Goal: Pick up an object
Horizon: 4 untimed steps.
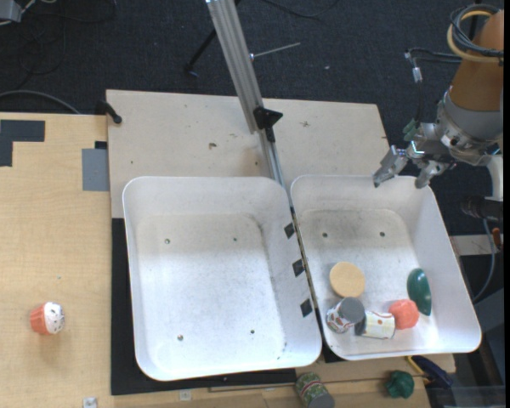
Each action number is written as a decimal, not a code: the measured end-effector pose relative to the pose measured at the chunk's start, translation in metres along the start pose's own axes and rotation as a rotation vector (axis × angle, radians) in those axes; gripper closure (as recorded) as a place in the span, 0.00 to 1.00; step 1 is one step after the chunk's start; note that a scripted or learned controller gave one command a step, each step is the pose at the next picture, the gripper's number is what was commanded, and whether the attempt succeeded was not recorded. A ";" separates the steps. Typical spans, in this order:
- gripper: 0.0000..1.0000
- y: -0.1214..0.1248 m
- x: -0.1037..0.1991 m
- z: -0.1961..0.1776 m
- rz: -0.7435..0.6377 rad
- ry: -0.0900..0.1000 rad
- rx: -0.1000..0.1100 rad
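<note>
My gripper [405,174] hangs open above the far rim of the right bin [442,228], with nothing between its fingers. Down at the near end of that bin lie a tan round disc [347,278], a dark green oval piece [419,288], an orange-red ball [404,314], a grey cup-like object [350,311] and a small white block [376,325]. All of them sit well below and in front of the gripper, apart from it.
The left bin [153,228] stands beside the right one. A slanted metal rail [242,66] crosses the board behind the bins. A small red-and-white toy [48,319] lies on the wooden bench at left. Two green objects [399,383] sit below the right bin.
</note>
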State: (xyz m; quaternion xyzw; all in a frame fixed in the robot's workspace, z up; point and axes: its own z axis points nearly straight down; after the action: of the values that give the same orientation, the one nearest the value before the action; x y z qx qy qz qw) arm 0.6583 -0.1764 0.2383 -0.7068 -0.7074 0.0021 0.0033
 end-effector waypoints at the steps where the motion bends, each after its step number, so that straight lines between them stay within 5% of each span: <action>1: 0.00 0.001 0.000 -0.003 -0.004 -0.001 -0.005; 4: 0.00 -0.004 0.014 0.148 -0.003 0.000 0.000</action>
State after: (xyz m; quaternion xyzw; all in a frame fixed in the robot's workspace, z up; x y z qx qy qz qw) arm 0.6531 -0.1619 0.0903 -0.7057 -0.7085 0.0022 0.0033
